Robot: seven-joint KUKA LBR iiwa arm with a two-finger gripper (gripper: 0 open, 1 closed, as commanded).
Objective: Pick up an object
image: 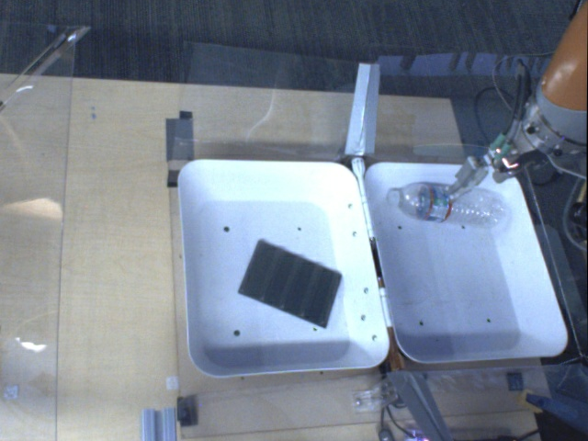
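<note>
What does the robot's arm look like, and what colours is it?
The arm comes in at the top right. It is grey, with a rounded orange band above the wrist. Its end effector is thin and silvery grey, narrowing toward the tip, with small green and red bits near its base. Dark cables curl behind the arm.

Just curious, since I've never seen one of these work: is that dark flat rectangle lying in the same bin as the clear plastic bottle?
No, the dark rectangle lies in the left bin, while the bottle lies in the right bin.
</note>
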